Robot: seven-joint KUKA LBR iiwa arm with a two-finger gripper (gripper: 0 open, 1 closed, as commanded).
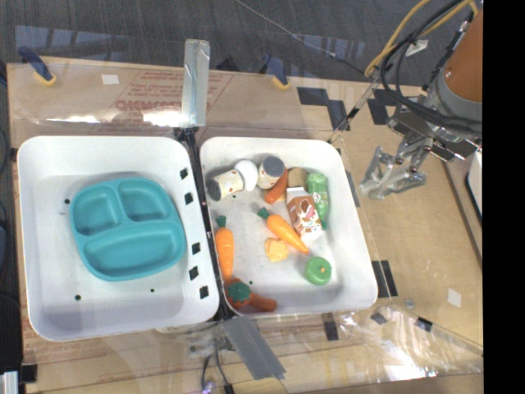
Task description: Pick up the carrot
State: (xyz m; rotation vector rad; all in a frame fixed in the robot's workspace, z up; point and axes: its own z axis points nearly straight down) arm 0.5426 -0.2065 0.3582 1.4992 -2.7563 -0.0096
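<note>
Three orange toy carrots lie in the right bin (pixel 361 253). One carrot (pixel 224 251) rests along the bin's left wall. Another carrot (pixel 286 231) lies slanted in the middle, its green top pointing up-left. A darker third carrot (pixel 277 189) sits near the back among other toys. My gripper (pixel 392 179) hangs outside the bin, just past its right rim, over the bench. Its fingers are spread, with nothing between them.
The right bin also holds a white can (pixel 226 183), a green vegetable (pixel 317 194), a small carton (pixel 304 214), a yellow piece (pixel 277 251), a green round toy (pixel 318 271) and a reddish piece (pixel 250 300). A blue divided plate (pixel 127 226) lies in the left bin (pixel 33 245).
</note>
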